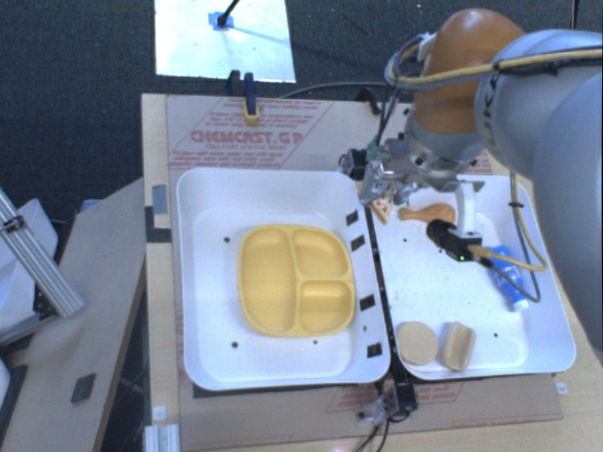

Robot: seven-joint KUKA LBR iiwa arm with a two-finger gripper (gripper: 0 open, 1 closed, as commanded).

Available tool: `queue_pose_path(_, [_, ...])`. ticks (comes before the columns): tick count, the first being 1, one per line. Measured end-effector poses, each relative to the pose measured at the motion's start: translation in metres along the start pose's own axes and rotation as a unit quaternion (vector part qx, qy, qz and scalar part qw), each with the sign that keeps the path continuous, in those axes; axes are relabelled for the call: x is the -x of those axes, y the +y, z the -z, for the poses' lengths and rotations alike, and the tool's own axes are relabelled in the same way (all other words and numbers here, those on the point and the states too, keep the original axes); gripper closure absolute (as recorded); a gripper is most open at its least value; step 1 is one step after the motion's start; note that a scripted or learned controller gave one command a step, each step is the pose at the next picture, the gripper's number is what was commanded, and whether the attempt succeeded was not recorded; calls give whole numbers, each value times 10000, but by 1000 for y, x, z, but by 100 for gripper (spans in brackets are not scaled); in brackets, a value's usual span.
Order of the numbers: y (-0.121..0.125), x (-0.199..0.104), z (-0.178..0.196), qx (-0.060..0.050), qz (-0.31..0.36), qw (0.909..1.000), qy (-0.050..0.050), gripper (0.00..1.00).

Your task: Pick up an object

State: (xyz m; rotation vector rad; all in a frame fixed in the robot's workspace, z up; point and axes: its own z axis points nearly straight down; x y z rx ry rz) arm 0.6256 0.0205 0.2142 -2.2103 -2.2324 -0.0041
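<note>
The grey two-finger gripper (384, 188) is being seen low over the right white bin (528, 347), its fingers obscured; grip cannot be told. A tan drumstick-shaped toy (426, 214) is lying just beside it. "CHEMCAST GP" is being read on the brown board (247, 132).

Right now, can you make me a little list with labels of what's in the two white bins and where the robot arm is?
left bin: yellow plastic plate with three compartments
right bin: round tan cookie-like disc, tan bread-like block, blue tube, brown drumstick-shaped toy
arm: grey with orange band
gripper: over the right bin's far left corner, near the divider
</note>
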Motion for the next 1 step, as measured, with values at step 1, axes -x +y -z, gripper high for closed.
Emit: queue_pose_path(1, [0,-48,-4,0,-5,10000,-3,100])
